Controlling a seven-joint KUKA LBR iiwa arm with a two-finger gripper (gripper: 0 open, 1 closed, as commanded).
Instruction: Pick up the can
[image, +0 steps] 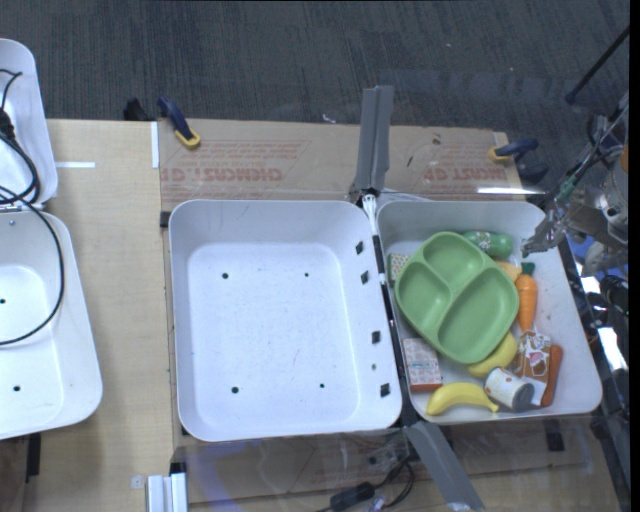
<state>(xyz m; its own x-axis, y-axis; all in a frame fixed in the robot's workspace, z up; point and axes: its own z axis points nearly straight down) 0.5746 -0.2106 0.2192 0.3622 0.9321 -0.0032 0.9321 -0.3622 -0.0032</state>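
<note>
While my arm is reaching in from the right, my claw (552, 232) is hovering at the upper right rim of the right bin (590, 375), and I cannot tell how it is set or whether it has hold of anything.

Item, task: the can (511, 389) is lying on its side in the lower right corner of the right bin. Its long axis is running roughly left to right, tilted a little, with the pale round end facing lower right toward the near wall. It is touching the banana's tip on its left and a brown stick-shaped item (551, 372) on its right.

Item: a green divided plate (457, 295) is sitting tilted across the middle of the right bin, overlapping other pieces.

Item: a carrot (526, 300) is lying just right of the plate, pointing down.

Item: a yellow banana (460, 399) is lying along the near wall.

Item: a small printed box (421, 364) is lying beside the bin's left wall.

Item: the left bin (190, 330) is sitting alongside on the counter (120, 260).
</note>
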